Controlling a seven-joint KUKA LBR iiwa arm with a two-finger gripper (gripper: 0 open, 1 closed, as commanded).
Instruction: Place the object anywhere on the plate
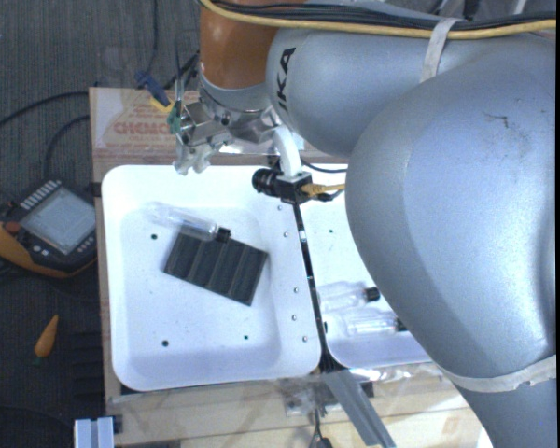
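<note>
A dark ridged rectangular plate [215, 267] lies flat in the middle of the left white bin [145, 362]. Just behind its far left corner lies a clear plastic tube [182, 219] with a black cap, touching or nearly touching the plate's edge. My gripper [192, 157] hangs over the far rim of the left bin, up and slightly left of the tube. Nothing can be seen held in it. The big grey arm covers most of the right bin [373, 348].
Clear plastic pieces [355, 311] lie in the right bin near the divider. A cardboard sheet [131, 129] sits behind the left bin. A handheld pendant [51, 227] and a small orange item [45, 336] lie left of the bench.
</note>
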